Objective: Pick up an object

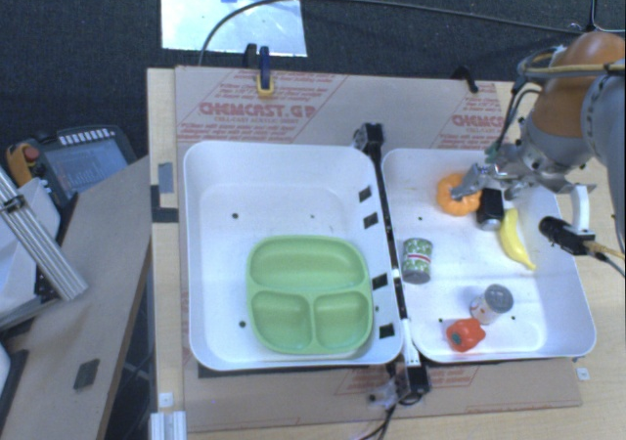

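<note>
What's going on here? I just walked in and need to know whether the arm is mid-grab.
The grey arm reaches in from the right over the right bin. Its tool is low, between an orange fruit-shaped item and a yellow banana; nothing is visibly held. A small can, a red pepper and a grey-capped item lie nearer the front. The left bin holds a green divided plate.

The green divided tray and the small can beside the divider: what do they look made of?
The green divided tray looks like moulded plastic, matte to semi-gloss: one even pale-green colour, with rounded rims and compartments. The small can seems to be metal with a printed green-and-white label, judging by its greyish rim; a plastic toy replica cannot be ruled out.
</note>
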`<state>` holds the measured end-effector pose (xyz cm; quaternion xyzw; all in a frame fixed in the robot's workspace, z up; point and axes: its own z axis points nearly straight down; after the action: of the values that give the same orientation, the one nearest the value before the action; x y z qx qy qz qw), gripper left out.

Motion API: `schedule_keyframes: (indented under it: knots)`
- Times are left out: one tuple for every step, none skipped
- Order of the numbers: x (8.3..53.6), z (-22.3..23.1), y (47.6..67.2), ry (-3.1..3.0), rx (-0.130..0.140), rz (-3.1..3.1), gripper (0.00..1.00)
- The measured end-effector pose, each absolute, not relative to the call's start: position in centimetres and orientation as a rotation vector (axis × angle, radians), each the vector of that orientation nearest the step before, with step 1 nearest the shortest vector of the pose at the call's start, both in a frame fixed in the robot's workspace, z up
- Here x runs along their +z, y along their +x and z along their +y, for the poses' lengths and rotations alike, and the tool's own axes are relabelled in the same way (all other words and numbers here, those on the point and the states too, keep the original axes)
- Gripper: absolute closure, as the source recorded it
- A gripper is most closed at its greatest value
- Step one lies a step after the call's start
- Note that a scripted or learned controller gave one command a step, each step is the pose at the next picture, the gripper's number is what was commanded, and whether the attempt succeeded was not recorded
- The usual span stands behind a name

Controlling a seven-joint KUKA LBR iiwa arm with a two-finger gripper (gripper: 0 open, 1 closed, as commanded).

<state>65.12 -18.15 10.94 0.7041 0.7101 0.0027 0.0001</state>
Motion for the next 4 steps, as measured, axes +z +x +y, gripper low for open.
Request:
schedule_keyframes:
  knots:
    - [12.2,-18.4,65.2,2.208,0.004,2.231,1.00]
    - [16.7,-18.4,65.0,2.211,0.005,2.223,1.00]
    - [22.2,-18.4,65.2,2.210,0.006,2.223,1.00]
    - [23.6,-18.4,65.3,2.213,0.003,2.225,1.00]
